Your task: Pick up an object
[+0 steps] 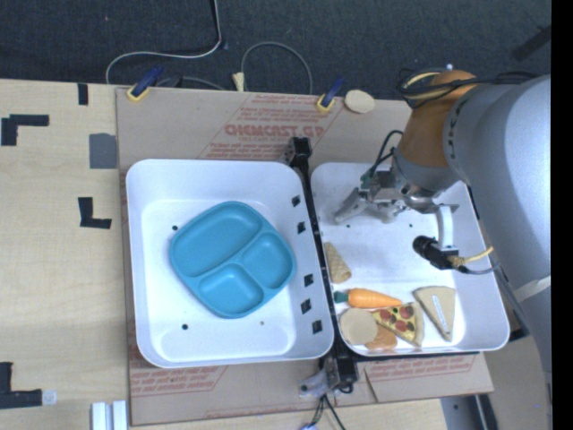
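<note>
My gripper (365,214) hangs low over the back left part of the right bin (483,280), open, with nothing between its fingers. Toy food lies toward that bin's front. A bread piece (337,262) rests by the left wall, and an orange carrot (372,299) lies in front of it. A pizza slice (405,322) and a tan round piece (356,328) lie at the front edge. A sandwich wedge (439,311) sits at the front right. All of these lie well in front of the gripper.
The left bin (148,240) holds a blue divided plate (234,258). The grey arm (501,177) covers the right bin's right side, with a black cable fitting (431,250) hanging over the bin floor. A tan lump (359,101) lies on the cardboard behind the bins.
</note>
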You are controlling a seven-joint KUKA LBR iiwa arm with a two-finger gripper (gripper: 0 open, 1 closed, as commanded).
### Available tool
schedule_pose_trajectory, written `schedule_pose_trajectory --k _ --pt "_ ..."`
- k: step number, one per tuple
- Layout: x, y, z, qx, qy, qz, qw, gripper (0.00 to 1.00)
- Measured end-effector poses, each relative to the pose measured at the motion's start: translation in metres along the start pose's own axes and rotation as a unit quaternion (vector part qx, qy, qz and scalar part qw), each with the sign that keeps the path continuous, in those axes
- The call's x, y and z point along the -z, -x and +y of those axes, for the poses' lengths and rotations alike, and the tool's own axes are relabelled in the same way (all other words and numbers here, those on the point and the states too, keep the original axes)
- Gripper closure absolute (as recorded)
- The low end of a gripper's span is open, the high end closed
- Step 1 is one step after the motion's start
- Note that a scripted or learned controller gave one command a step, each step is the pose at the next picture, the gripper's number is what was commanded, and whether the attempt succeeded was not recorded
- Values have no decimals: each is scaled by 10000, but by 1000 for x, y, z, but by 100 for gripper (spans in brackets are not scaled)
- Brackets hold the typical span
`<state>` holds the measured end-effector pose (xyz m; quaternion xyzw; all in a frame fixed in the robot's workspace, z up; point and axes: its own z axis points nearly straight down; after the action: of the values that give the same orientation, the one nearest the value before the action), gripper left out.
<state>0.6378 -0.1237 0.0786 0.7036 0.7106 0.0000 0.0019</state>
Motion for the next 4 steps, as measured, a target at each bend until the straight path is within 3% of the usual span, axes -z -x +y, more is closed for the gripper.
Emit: schedule_pose_trajectory --k 1,2,3,4 --pt "8 7 -5 -38 18 4 10000 0" --pt "103 31 -32 -56 17 0 10000 0" --pt "106 -82 -119 -8 -53 38 10000 0" --pt "80 -9 -82 -70 -21 -1 10000 0"
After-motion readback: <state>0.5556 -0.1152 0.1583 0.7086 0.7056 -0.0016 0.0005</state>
